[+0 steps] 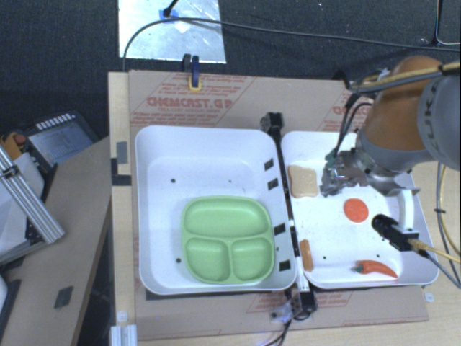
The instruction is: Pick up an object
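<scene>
Hovering over the right bin (328,262), my gripper (333,181) sits beside the bread slice (303,181), at its 3 o'clock. Grip state: cannot tell. Nothing visibly lifted; pick not yet done.

Two shallow white bins sit side by side on a tabletop (79,215), seen from above at a slant. The left bin (155,157) holds a pale green divided plate (227,238) with three compartments, lying toward the bin's 5 o'clock corner. In the right bin (317,262), a slice of toast (303,181) lies at 10 o'clock, a round red-orange slice (356,210) near the centre, a small hot-dog-shaped piece (306,255) at 7 o'clock against the left wall, and an orange carrot-like piece (376,268) at 5 o'clock. The grey arm with its orange band (403,107) reaches in from 3 o'clock; its gripper (333,179) hangs just beside the toast.
</scene>
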`<state>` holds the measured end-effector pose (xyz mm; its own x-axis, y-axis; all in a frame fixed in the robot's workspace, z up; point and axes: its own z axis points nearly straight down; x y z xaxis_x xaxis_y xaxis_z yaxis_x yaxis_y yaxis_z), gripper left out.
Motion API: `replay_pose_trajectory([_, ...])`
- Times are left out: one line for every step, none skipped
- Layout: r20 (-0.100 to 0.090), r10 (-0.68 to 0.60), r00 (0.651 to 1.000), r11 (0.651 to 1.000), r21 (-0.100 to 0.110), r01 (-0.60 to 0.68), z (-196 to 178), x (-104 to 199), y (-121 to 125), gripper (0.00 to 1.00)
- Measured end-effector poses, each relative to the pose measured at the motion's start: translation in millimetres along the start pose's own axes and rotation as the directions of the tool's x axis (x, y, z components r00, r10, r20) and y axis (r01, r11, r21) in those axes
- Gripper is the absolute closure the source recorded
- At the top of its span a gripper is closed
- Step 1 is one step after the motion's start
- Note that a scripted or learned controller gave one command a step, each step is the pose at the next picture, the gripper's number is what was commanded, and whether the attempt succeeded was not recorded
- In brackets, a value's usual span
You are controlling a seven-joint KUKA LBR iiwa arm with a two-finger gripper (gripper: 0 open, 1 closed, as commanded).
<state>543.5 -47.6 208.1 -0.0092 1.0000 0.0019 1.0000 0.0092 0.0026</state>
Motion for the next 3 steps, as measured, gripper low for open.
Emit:
replay_pose_trajectory([0.000,0.000,1.000,1.000,-0.001,0.000,-7,47,23,1.00])
replay_pose_trajectory([0.000,0.000,1.000,1.000,0.000,0.000,0,91,47,1.00])
replay_pose_trajectory([0.000,0.001,1.000,1.000,-0.001,-0.001,-2,130,70,1.00])
